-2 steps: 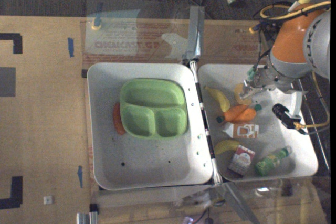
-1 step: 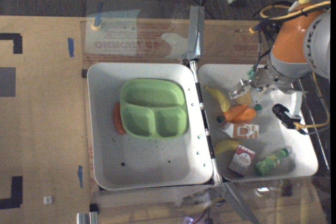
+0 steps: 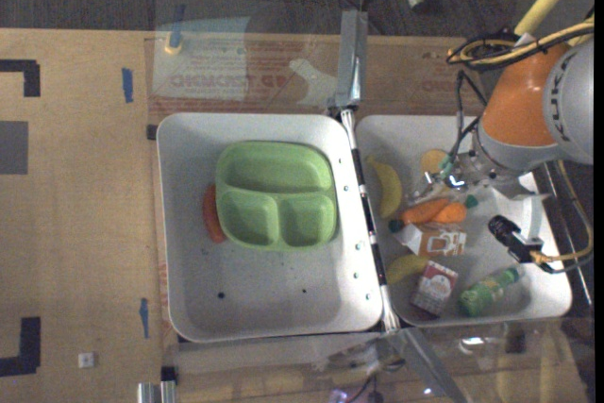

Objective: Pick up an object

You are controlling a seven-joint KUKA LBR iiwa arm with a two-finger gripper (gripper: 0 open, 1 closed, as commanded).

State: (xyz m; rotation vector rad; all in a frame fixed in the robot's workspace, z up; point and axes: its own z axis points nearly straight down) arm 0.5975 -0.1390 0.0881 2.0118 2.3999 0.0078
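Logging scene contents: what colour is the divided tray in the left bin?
Light green tray, camera view.

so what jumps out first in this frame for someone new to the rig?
The lime-green divided tray sits near the back of the left bin, with an orange object poking out from under its left edge. Next, the arm's orange band at the right, its gripper low over the right bin, above a carrot among a clutter of a banana, a green bottle and a small red carton.

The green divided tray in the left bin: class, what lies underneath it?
An orange object pokes out from under the left edge of the green divided tray. Its visible part looks narrow and curved. The rest is covered, so its full shape and identity cannot be told.
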